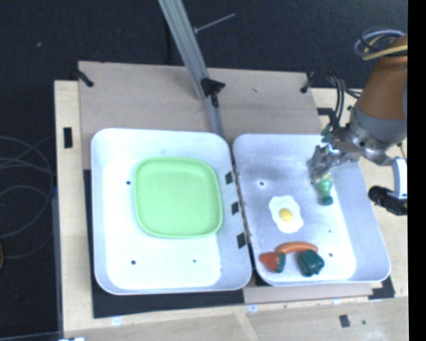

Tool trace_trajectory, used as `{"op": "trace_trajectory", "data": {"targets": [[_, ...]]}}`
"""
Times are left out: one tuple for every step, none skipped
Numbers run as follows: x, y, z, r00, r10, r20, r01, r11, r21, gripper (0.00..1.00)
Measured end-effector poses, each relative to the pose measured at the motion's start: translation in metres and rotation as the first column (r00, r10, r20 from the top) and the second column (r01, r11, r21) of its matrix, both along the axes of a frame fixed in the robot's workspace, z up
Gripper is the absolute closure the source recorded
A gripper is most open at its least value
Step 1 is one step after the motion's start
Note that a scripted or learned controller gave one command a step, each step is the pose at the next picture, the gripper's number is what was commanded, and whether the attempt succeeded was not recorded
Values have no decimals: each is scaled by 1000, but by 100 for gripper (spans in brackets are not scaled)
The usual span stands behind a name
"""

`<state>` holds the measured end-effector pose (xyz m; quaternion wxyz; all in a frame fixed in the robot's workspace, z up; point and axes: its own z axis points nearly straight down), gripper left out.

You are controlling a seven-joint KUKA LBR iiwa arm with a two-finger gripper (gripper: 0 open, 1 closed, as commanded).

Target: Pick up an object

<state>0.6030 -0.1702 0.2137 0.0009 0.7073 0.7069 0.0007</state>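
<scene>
Across the left half of the frame you see the left bin (106,190) holding a pale green square plate (177,197), flat and well apart from everything else. Lower right, the right bin (362,240) holds a fried egg toy (286,214) near its middle, with an orange sausage (296,247), a red piece (272,262) and a dark green piece (312,263) clustered by its lower edge. Your arm (383,98) enters from the upper right, wrist angled down and left, placing the gripper (322,166) over the bin's upper right part. A small teal-green object (325,191) sits just below its tip; you cannot tell if they touch, nor whether it is parted or closed
</scene>
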Motion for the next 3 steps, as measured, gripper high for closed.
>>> {"op": "trace_trajectory", "data": {"targets": [[-13, 42, -3, 1000, 3, -2, -3, 1000, 0, 100], [-25, 88, -8, 1000, 3, -2, -3, 1000, 1, 100], [-41, 140, -11, 1000, 4, -2, -4, 1000, 1, 100]]}}
